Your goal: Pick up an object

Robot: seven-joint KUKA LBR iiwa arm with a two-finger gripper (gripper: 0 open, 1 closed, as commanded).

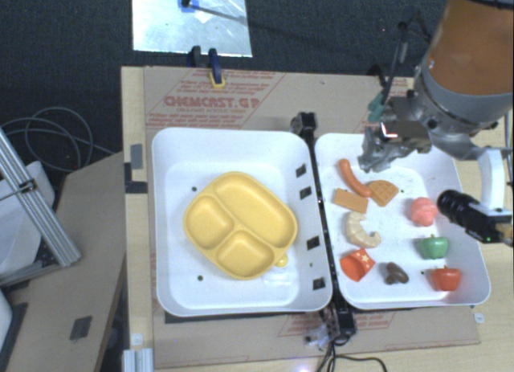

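Camera view: you cannot tell the gripper [376, 157] state; crowded beside the orange sausage-shaped toy [353, 177], it could knock it aside.

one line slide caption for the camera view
Gripper hovers over the right bin of toy food; a yellow tray fills the left bin.

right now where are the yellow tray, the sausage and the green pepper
yellow tray [238, 224], camera view, middle ridge between its compartments
sausage [352, 177], camera view, middle of its length
green pepper [434, 247], camera view, centre of its body
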